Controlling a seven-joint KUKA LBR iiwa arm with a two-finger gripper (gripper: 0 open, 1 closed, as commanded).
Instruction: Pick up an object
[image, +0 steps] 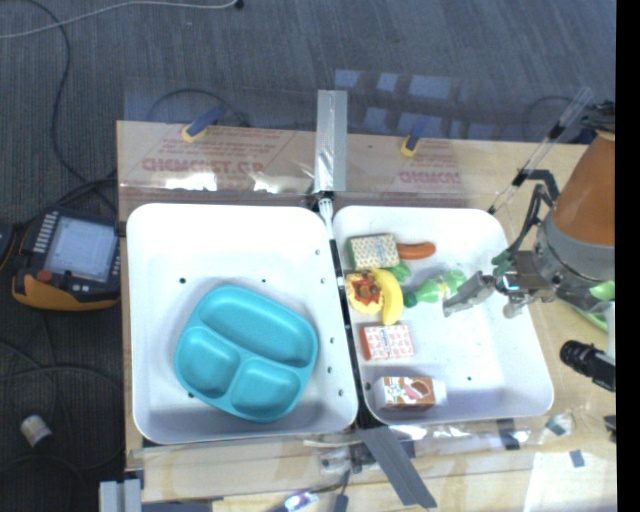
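- The arm (585, 215) reaches in from the right, over the right bin (520, 385).
- The gripper (488, 293) hangs low over the bin's middle, its two grey fingers (466, 296) spread apart with nothing between them.
- A green item (437, 288), perhaps a toy vegetable, lies just left of the fingertips; I cannot tell whether they touch it.
- Along the bin's left side: a patterned box (372, 251) at the top, a carrot (416, 250) just right of it, a banana (387, 292) with a red fruit (364, 290) beside it, a red-and-white packet (386, 342) below, and a small carton (408, 392) near the front wall.
- The left bin (160, 250) holds a teal divided tray (246, 349).
- A handheld pendant (65, 260) lies on the floor to the left of the bench.
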